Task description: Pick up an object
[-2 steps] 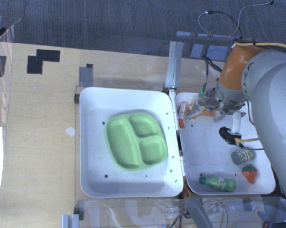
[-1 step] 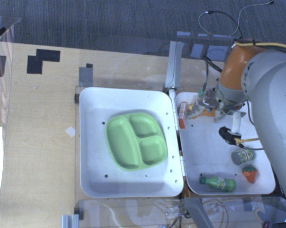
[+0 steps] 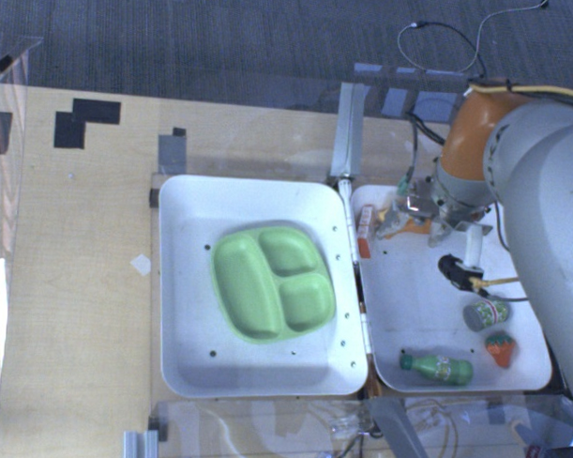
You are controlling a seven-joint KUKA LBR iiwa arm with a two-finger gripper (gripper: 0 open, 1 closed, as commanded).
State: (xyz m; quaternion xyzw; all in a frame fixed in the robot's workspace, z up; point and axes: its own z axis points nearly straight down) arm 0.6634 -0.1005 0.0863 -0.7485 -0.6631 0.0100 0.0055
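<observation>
Green bottle (image 3: pixel 436 368) lies flat in right bin (image 3: pixel 406 303): light, stiff, slick; grasp across its middle. Gripper (image 3: pixel 428 214) state unclear.

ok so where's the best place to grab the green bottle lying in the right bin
Probably across the middle of the green bottle, coming straight down. It lies on its side along the front wall of the right bin, so fingers should straddle its round body, one on the wall side.
</observation>
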